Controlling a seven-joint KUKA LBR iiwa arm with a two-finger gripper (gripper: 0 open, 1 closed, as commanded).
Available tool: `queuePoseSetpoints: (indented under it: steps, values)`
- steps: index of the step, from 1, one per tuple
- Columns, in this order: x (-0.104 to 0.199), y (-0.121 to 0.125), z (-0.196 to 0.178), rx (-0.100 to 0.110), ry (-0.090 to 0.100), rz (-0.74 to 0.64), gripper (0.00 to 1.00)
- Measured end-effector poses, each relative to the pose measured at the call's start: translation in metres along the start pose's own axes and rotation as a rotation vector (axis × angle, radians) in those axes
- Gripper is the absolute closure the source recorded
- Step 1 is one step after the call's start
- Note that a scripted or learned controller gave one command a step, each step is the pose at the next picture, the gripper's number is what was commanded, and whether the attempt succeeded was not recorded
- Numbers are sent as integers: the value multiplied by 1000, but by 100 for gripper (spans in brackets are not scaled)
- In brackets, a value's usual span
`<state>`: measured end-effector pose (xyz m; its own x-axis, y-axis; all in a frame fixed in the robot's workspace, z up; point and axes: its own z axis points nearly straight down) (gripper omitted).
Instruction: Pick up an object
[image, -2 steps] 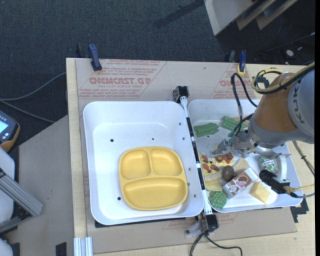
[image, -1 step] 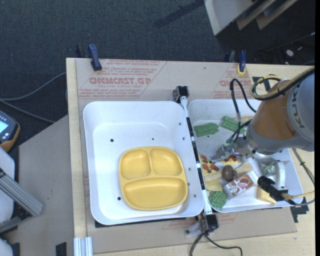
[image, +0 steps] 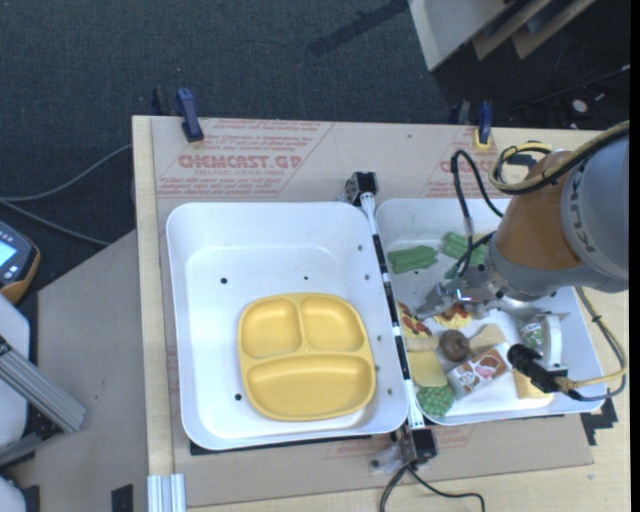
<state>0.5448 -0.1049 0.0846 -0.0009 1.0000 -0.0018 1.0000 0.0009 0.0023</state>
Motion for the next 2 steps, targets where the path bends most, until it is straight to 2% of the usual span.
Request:
queuePoseSetpoints:
  steps: [1,2]
  values:
    - [0,0,-11,-2,0,1,100]
    - [0,0,-10,-1,0,1,0]
